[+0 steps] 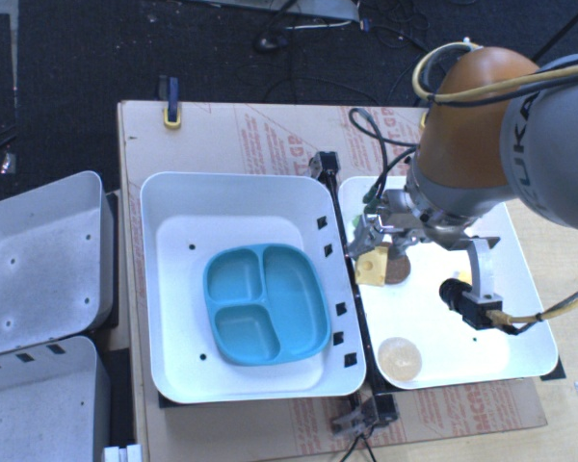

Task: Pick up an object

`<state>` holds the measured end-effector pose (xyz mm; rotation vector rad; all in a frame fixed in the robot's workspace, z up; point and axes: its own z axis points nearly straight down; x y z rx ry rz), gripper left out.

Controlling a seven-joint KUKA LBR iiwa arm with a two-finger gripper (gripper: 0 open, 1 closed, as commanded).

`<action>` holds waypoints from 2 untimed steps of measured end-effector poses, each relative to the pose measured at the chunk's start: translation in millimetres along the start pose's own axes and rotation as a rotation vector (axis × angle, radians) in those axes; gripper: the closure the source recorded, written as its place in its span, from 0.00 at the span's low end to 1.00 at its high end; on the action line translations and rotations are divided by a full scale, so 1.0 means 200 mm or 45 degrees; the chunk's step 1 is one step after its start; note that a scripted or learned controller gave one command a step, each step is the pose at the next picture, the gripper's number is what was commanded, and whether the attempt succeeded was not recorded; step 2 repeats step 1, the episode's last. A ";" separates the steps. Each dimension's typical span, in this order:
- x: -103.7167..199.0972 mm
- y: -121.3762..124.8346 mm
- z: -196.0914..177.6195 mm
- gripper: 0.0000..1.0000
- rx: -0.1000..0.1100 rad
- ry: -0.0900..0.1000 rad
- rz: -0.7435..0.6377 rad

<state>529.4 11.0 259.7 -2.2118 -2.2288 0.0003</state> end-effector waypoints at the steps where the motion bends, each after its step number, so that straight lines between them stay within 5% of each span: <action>1: 0.23 0.00 0.09 1.00 0.003 0.000 0.000; 2: 0.23 0.00 0.09 1.00 0.003 0.000 0.000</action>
